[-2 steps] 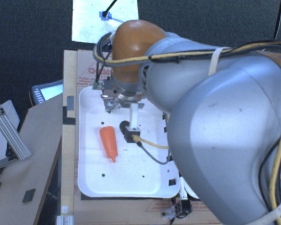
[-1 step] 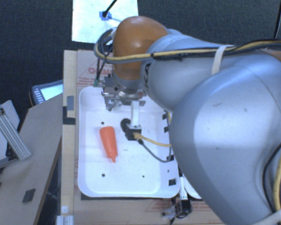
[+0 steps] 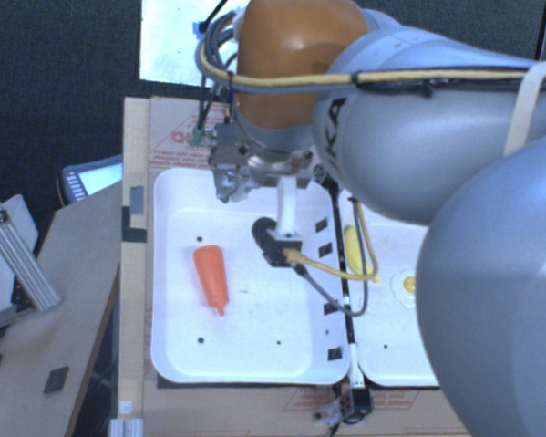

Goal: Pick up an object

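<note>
evidently this is the approach step: the gripper (image 3: 231,187) hangs over the far end of the left bin (image 3: 170,345), apart or together i cannot tell. the orange cone (image 3: 212,276) lies left of centre, long axis running far to near, narrow tip nearward; next it needs lining up across that axis.

Arm (image 3: 441,149) covered most of bin (image 3: 393,365) at 4 o'clock; yellow thing (image 3: 404,286) there half hidden, kind unclear.

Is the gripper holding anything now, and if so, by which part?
Nothing visibly: the orange object lies free in the left bin, apart from the gripper.
</note>
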You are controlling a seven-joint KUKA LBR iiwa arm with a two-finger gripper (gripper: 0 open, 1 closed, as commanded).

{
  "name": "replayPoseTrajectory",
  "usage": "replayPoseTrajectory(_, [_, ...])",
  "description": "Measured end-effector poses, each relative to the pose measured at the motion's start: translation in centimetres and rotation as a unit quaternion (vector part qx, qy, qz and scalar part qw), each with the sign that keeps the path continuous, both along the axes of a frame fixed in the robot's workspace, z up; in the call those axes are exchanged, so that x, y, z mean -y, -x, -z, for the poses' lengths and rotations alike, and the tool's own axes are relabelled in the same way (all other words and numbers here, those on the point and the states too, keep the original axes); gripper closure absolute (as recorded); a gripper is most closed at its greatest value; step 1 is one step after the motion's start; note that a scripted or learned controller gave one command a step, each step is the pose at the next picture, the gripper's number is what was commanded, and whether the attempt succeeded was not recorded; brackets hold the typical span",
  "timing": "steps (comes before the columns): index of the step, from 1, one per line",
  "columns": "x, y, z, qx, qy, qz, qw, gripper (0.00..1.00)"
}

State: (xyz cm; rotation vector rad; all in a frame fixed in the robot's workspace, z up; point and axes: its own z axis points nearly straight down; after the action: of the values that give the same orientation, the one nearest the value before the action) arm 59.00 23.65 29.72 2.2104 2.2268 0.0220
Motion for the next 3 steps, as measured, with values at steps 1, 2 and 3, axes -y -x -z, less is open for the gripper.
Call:
replayPoseTrajectory(1, [0.2, 0.0, 0.9, -0.005, 0.0032, 0.001, 1.0000, 0.00])
replayPoseTrajectory(2, [0.4, -6.3, 12.7, -0.009, 0.0053, 0.004, 0.9999, 0.00])
replayPoseTrajectory(3, [0.2, -6.4, 10.8, -0.005, 0.0028, 0.002, 1.0000, 1.00])
